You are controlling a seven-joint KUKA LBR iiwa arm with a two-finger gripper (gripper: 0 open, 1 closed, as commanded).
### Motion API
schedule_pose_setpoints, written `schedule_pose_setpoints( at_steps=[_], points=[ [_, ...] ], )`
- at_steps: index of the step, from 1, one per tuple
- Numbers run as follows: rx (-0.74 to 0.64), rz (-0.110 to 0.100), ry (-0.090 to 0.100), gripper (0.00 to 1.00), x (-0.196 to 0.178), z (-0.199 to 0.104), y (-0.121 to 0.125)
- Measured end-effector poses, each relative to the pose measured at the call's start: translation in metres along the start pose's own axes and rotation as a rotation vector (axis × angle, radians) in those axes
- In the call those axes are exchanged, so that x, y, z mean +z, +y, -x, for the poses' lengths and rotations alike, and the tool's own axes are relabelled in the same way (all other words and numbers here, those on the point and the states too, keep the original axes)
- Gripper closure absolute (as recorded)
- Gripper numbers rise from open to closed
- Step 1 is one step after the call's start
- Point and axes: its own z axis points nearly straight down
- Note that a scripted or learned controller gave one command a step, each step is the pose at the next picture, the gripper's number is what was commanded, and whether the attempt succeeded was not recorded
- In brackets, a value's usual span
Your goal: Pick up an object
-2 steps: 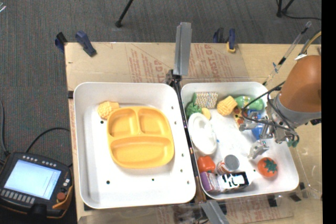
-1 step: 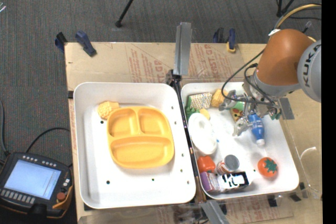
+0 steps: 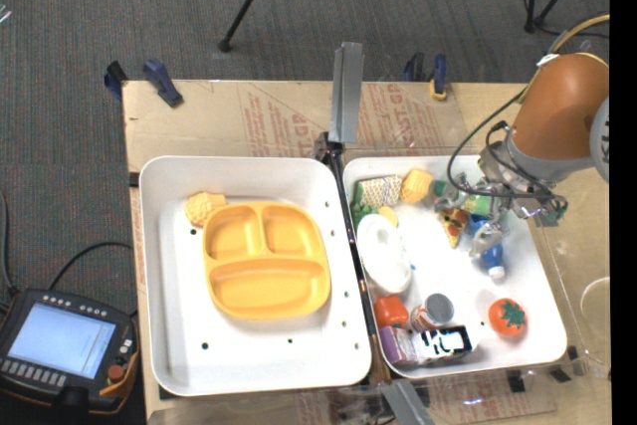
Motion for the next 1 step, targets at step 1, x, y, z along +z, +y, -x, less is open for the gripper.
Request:
schedule_pose_setpoints(
  at_steps=[1],
  points=[
    [0.005, -0.001, -0.008, 1.0, -0.0124, 0.0022, -0.0006]
  ],
)
